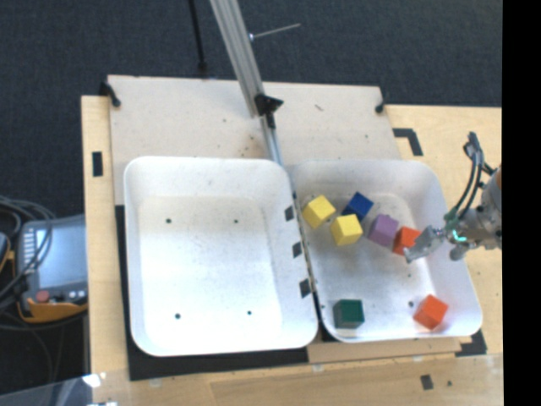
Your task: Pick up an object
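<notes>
reaching from right, tool point(416, 249) low at red cube point(405, 238)

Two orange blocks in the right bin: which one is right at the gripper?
The upper orange block, beside the purple block, touching the gripper. The other orange block sits alone near the bin's front corner.

Green block point(347, 313), purple block point(385, 229)

Block cluster point(355, 221) mid-bin; open floor point(385, 290) below.
</notes>
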Motion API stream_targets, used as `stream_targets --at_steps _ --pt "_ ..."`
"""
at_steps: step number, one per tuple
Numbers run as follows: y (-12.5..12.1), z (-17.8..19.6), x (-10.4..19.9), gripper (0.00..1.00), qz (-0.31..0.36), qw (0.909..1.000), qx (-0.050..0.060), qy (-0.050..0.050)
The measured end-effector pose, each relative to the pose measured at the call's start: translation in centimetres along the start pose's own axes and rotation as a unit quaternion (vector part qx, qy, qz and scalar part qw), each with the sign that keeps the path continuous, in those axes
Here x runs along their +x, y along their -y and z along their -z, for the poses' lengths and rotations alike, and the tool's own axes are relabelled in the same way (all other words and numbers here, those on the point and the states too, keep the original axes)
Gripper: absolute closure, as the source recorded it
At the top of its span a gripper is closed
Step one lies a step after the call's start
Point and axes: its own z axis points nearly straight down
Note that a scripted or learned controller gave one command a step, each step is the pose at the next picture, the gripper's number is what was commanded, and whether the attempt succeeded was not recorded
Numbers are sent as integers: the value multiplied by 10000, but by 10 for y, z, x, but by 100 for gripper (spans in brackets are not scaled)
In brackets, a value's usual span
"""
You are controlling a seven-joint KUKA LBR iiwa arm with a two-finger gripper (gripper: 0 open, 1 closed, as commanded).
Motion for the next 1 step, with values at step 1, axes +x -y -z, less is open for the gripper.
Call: stream_targets --at_steps 1 --pt "-1 2 0 0 -7 10000 -22 7"
